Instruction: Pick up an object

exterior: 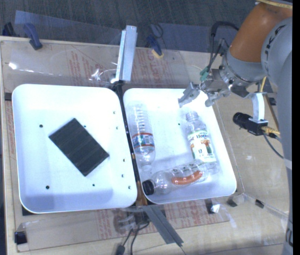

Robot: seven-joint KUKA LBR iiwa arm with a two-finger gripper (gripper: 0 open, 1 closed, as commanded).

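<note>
My gripper (198, 97) hangs over the back right corner of the right bin (163, 102), fingers spread open with nothing between them. Just in front of it lies a clear bottle with a green and white label (199, 141), its cap end toward the gripper. A second clear bottle with a red and blue label (142, 135) lies along the bin's left wall. A third bottle with an orange label and a black cap (177, 177) lies across the front. A flat black rectangular pad (79, 146) rests in the left bin (27, 100).
A metal bar (125, 52) stands up behind the seam between the bins. Blue clamps (32, 36) hold the plastic sheet at the bench's back edge. A black cable fitting (248, 123) hangs from the arm right of the right bin.
</note>
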